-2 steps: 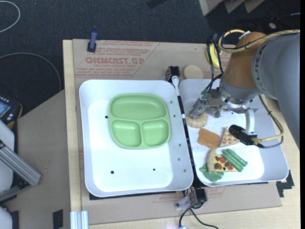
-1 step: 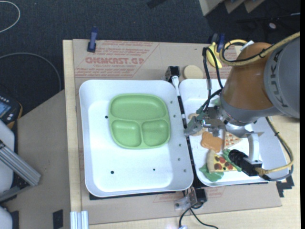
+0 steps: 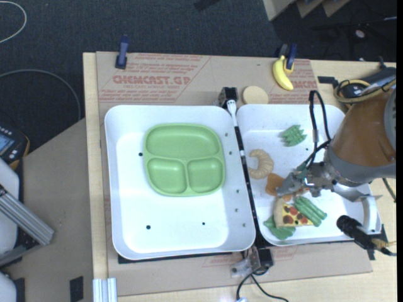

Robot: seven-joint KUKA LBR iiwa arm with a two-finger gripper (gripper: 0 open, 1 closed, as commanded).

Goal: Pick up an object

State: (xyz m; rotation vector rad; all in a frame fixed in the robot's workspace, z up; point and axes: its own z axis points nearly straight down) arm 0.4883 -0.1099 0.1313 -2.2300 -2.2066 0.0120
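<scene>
Nearest the camera, in the right bin (image 3: pixel 272 119), a pizza slice toy (image 3: pixel 290 216) with red dots on a yellow face is seen beside a green ribbed vegetable toy (image 3: pixel 310 210) and a small green leafy piece (image 3: pixel 281 230). Just above them, an orange piece (image 3: pixel 274 184) lies flat. The pincer (image 3: pixel 298 187) is positioned low over this cluster, between the orange piece and the pizza slice; whether it is released or clenched cannot be told, and no object is seen between its tips. The arm (image 3: pixel 367 145) enters from the right.

Further back in the same bin, one tan croissant-shaped toy (image 3: pixel 261 162) and one green leafy toy (image 3: pixel 293 134) are found.

The left bin (image 3: pixel 126 225) contains one green divided plate (image 3: pixel 184 158) with three compartments.

Farthest, on the surface (image 3: pixel 157 77), one banana (image 3: pixel 283 75) and one tan disc (image 3: pixel 255 95) are located behind the bins.
</scene>
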